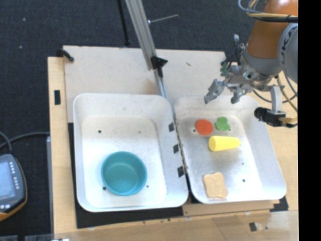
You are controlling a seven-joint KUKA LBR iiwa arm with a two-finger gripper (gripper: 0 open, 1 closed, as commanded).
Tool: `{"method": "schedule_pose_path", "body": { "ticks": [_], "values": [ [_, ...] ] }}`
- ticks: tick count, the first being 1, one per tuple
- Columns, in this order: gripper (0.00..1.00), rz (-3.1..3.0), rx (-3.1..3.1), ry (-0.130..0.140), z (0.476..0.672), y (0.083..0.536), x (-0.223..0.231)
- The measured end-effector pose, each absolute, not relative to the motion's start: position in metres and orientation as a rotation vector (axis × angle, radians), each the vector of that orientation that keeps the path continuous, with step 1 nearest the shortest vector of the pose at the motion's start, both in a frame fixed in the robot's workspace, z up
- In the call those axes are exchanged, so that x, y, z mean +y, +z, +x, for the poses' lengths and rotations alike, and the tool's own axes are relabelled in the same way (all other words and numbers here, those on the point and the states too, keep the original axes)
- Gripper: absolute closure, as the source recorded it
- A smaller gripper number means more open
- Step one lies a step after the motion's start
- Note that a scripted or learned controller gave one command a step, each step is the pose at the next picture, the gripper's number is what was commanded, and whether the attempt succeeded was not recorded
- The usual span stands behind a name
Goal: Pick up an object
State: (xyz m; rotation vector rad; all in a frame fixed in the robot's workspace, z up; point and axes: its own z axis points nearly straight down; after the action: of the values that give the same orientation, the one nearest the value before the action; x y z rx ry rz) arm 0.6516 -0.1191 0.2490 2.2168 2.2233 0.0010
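Note:
My gripper hangs above the far edge of the right bin, its fingers spread open with nothing between them. In that bin lie an orange-red round piece, a small green piece beside it, a yellow cone-shaped piece just nearer, and a tan slice of toast near the front. All of them sit below and in front of the gripper, apart from it. A teal bowl stands in the left bin.
A slanted metal pole rises from the bench behind the divide between the bins. A grey pendant device lies off the bench at the left edge.

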Motion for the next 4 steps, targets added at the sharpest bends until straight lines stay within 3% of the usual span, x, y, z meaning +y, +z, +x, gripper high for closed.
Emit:
{"method": "schedule_pose_path", "body": {
  "ticks": [1,4],
  "values": [
    [0.00,2.216,2.223,0.000,0.652,0.249,-0.119],
    [0.00,2.221,2.218,-0.002,0.647,0.100,-0.115]
  ]
}}
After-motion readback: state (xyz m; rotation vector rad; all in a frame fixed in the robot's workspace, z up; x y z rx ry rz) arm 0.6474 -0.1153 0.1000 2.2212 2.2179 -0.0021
